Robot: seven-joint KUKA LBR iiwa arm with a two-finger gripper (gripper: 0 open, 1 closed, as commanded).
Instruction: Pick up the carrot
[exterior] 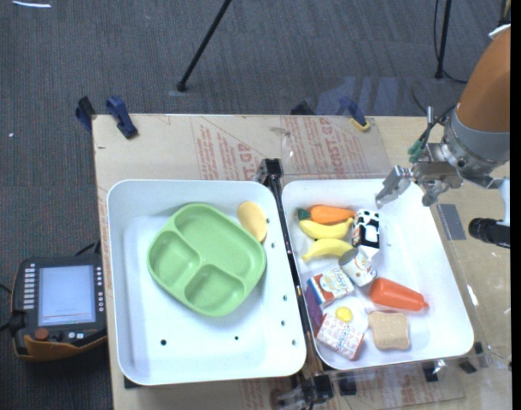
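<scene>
The gripper [412, 186] hovers open and holding nothing over the right bin's [453, 293] far edge, apart from the carrot [331, 213] (beside two bananas [324, 237]).

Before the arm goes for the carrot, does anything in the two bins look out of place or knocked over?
Mostly tidy. One oddity: the small can in the right bin lies tipped on its side among the food. A lone yellow piece sits outside the green plate, against its rim. The carrot lies unobstructed.

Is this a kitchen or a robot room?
Probably a robot lab: a robot arm reaches over white bins of toy food like a carrot, and camera tripod legs stand on carpet.
</scene>
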